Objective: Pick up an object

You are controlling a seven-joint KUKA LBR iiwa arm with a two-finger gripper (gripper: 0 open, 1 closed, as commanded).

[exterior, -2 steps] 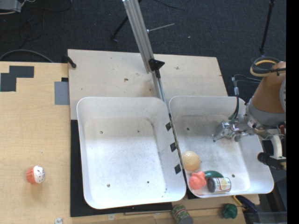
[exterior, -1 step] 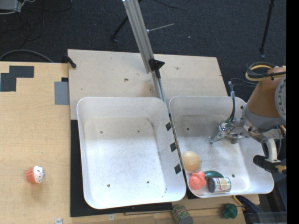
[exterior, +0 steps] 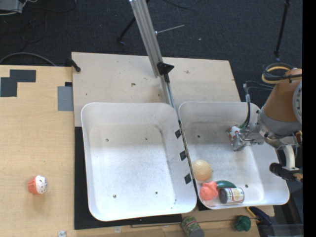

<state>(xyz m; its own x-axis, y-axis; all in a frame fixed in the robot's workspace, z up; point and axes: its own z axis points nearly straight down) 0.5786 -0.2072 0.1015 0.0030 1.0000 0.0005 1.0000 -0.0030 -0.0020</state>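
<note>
Along the bottom edge of the frame, below the bins, lie a dark green lump [exterior: 242,223] and a small dark can-like item [exterior: 190,225]. Over at the lower left, on the pale wooden board, sits a small orange-and-white toy [exterior: 37,185], well apart from everything else.

In the lower corner of the right bin [exterior: 217,113] several things cluster: a dark jar with a pale label [exterior: 232,195] lying on its side, a pink object [exterior: 208,191] just beside it on the left, a green piece [exterior: 226,183] partly hidden behind the jar, and a tan ball [exterior: 202,170] just above the pink object, near the bin's left wall.

The left bin [exterior: 98,113] lies beside it, filling the centre of the frame.

Higher in the right bin, towards its right side, the tool [exterior: 237,138] hangs on the end of the arm [exterior: 282,107] that enters from the right edge. It is too small and blurred to tell whether it is released or clenched; nothing can be made out in it.

Behind the bins, a grey metal rail [exterior: 148,33] slants up to the top centre of the frame over the desk [exterior: 118,78].
</note>
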